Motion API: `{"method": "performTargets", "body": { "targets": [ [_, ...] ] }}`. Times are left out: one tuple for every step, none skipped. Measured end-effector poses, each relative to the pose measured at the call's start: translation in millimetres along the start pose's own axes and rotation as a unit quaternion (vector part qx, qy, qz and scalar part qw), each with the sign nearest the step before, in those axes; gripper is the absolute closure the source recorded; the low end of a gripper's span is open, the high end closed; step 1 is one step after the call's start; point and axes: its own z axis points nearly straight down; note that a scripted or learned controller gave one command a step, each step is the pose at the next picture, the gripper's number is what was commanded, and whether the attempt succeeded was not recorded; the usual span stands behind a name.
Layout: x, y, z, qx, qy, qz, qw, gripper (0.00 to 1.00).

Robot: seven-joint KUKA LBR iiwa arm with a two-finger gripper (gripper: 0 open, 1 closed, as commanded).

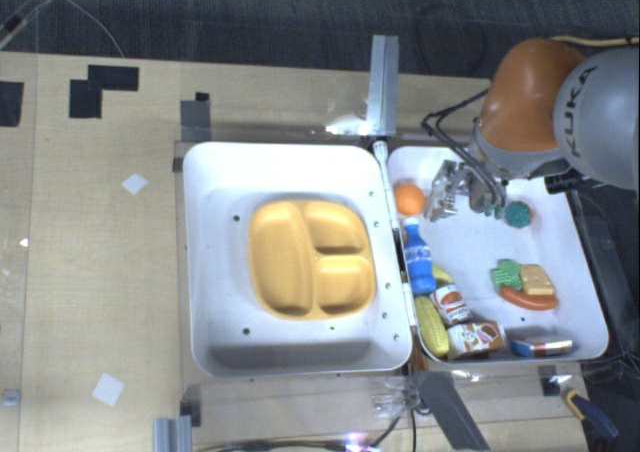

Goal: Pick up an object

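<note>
1. Gripper (462, 192) of the grey arm hangs over the far part of the right white shallow bin (590, 295); whether its fingers are spread or pressed together, I cannot tell.
2. No object is seen between them. The nearest candidates are the small orange ball (408, 198) at the bin's left wall and the small teal round toy (517, 215), one on each side.
3. Risk, in my judgement: descending between the two, the fingers may close on nothing, or push the ball against the wall.

Grey arm enters from the right, orange band above the wrist, wrist angled down and to the left. End effector (452, 195) hangs low, its metallic fingers pointing left.
</note>
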Motion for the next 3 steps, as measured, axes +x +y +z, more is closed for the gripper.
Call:
{"method": "performTargets", "body": {
  "targets": [
    [-3,1,-14,-0.001,-0.005,-0.001,1.0,1.0],
    [10,-21,-66,-0.002,0.007,0.003,1.0,1.0],
    [51,-47,12,-0.002,0.007,-0.008,0.9999,1.0]
  ]
}}
